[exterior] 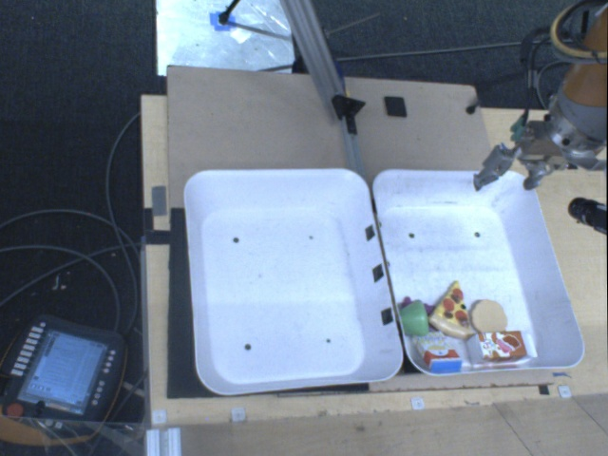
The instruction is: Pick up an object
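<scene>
From my seat I see the arm [581, 74] reaching in at the upper right, its orange band sitting above the wrist and the wrist angled down and to the left. The gripper [510, 171] hangs over the far right corner of the right bin [446, 226], its two fingers spread apart with nothing between them. It sits well apart from the objects, which are all bunched in the near corner of that same bin: a green piece [413, 318] by the dividing edge, a pizza slice toy [452, 310] just beside it, a round tan piece [488, 314] to its right, and two small red-and-white packets [440, 354] [503, 347] along the near wall. The left bin [285, 274] lies alongside, touching the right one. A teach pendant [62, 366] rests off the bench at lower left.
</scene>
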